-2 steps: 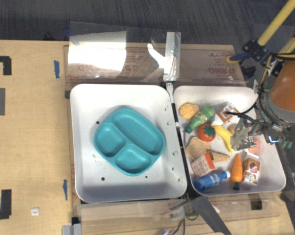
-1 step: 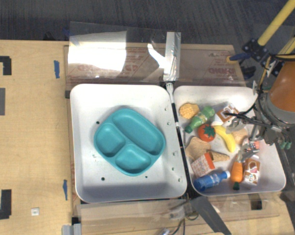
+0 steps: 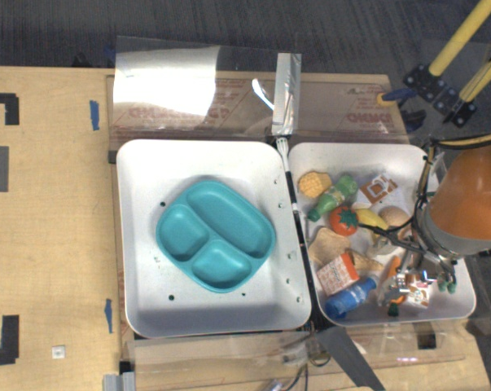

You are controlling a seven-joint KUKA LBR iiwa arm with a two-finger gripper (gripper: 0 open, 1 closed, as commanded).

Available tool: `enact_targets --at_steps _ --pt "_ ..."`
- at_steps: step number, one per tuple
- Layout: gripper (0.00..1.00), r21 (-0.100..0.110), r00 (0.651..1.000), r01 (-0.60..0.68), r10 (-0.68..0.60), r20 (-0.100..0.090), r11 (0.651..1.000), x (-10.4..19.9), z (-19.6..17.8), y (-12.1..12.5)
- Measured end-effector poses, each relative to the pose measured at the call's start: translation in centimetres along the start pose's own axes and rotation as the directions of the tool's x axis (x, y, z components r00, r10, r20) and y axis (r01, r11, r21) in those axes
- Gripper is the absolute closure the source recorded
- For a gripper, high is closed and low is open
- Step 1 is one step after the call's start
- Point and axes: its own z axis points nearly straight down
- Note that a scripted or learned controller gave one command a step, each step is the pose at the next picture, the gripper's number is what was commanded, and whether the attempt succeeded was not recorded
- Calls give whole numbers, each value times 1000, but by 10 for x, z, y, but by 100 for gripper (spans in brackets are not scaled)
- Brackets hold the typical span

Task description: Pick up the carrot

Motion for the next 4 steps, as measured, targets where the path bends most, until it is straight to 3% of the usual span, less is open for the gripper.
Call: enact_targets --at_steps 1,2,3,4 --pt "0 2 999 -36 36 5 999 9 2 40" --pt "0 0 999 32 -32 -1 999 9 0 22" --pt "0 0 947 321 -321 6 947 4 2 6" --pt "0 6 917 400 -400 5 917 1 2 19"
